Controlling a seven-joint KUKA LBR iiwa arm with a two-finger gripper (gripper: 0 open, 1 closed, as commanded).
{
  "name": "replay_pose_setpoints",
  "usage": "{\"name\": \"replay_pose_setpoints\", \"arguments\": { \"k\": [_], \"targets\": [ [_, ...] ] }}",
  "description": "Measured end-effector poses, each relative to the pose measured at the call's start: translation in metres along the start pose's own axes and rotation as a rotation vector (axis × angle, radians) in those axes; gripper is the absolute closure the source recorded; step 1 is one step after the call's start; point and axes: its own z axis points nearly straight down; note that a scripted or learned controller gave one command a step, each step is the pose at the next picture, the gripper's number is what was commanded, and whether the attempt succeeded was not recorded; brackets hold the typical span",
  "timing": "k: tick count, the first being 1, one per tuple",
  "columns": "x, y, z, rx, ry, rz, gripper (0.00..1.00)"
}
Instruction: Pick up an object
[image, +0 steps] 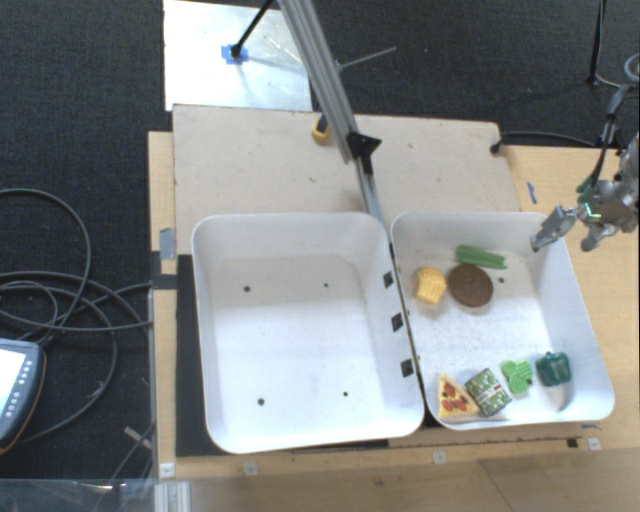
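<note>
Gripper (573, 227) sits at right edge of frame over right white bin (575, 300) rim, fingers spread, nothing between them. Candidates lie lower left of it: flat green strip (481, 258), round brown disc (470, 286), yellow block (431, 285). Risk: strip and disc nearly touch, so fingers may straddle both or skid off the flat disc.

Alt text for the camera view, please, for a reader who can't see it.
The gripper hangs over the right bin's far right rim, holding nothing, jaws apart. That bin holds seven toy foods, among them a brown disc and a pizza slice.
</note>
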Motion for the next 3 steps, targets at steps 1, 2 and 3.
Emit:
{"name": "replay_pose_setpoints", "arguments": {
  "k": [1, 2, 3],
  "targets": [
    [0.0, 0.001, -0.002, -0.003, -0.002, -0.002, 0.0],
    [-0.001, 0.002, 0.039, 0.0, -0.001, 0.001, 0.0],
    [0.003, 0.0, 0.101, 0.001, 0.0, 0.002, 0.0]
  ]
}}
